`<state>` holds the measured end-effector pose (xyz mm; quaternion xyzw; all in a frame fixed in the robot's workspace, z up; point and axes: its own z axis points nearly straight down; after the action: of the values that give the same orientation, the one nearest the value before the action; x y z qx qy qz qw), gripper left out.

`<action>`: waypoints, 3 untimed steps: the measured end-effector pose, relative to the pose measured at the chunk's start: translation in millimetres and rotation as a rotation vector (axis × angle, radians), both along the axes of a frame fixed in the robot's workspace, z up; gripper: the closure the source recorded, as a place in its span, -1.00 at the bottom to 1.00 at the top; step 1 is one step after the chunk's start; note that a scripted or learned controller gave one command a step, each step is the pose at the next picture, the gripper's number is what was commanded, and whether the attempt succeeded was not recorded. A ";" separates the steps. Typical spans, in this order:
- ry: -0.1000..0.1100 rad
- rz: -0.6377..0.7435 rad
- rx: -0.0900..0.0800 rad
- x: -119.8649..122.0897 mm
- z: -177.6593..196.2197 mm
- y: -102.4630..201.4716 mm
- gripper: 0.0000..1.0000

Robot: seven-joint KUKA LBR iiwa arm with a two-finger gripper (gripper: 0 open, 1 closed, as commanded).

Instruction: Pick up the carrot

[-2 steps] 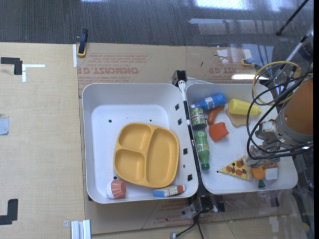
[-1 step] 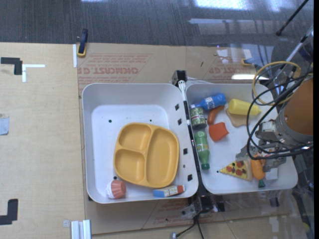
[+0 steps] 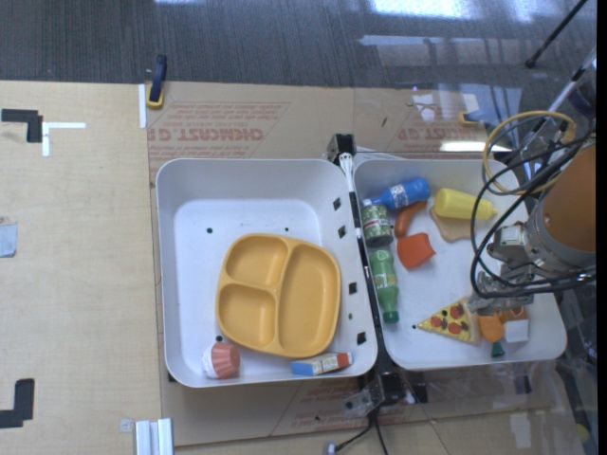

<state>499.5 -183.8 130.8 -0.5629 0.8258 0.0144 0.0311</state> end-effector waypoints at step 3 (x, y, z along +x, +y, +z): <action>0.037 -0.515 -0.046 4.8 -32.0 -24.7 -1.00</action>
<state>504.3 -208.5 98.8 -0.3343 0.9425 -0.0025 0.0057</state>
